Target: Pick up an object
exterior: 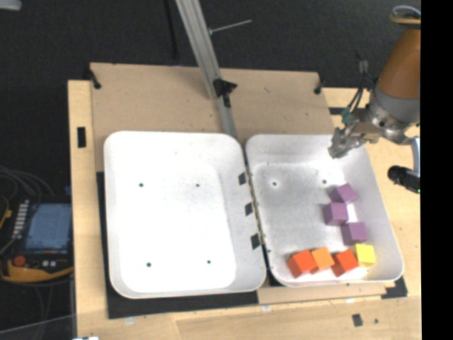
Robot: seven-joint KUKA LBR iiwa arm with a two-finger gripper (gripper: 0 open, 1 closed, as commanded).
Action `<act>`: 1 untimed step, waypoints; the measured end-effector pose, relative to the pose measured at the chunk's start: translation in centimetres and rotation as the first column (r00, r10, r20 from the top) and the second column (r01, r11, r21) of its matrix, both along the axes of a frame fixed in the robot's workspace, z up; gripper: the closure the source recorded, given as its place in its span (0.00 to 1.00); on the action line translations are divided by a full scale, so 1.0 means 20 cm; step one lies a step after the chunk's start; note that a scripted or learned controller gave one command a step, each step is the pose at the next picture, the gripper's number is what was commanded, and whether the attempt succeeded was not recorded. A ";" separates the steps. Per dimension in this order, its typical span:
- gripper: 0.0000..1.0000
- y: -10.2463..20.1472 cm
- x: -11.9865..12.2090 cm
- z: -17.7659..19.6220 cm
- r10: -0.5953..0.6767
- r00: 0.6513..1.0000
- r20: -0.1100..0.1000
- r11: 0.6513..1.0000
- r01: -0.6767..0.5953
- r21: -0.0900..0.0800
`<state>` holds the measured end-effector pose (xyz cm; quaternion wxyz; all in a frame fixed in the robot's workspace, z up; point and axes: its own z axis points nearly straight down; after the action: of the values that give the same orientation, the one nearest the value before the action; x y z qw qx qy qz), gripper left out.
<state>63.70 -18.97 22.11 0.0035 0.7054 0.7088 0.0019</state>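
Claw [341, 147]: hovering at the right bin's [297, 154] far edge, nothing visibly in it, can't tell the opening tbh
Nearest block: purple cube [345, 193], just below the claw
Others: orange [303, 262] and yellow [364, 253] cubes farther below

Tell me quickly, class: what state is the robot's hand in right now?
Hand: above the far corner of the right bin, apart from the blocks; whether it is open or closed cannot be told.
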 end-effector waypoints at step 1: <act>1.00 -0.01 0.01 0.26 0.001 1.000 0.000 1.000 -0.001 0.000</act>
<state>63.82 -19.12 27.24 0.0034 0.7051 0.7091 0.0019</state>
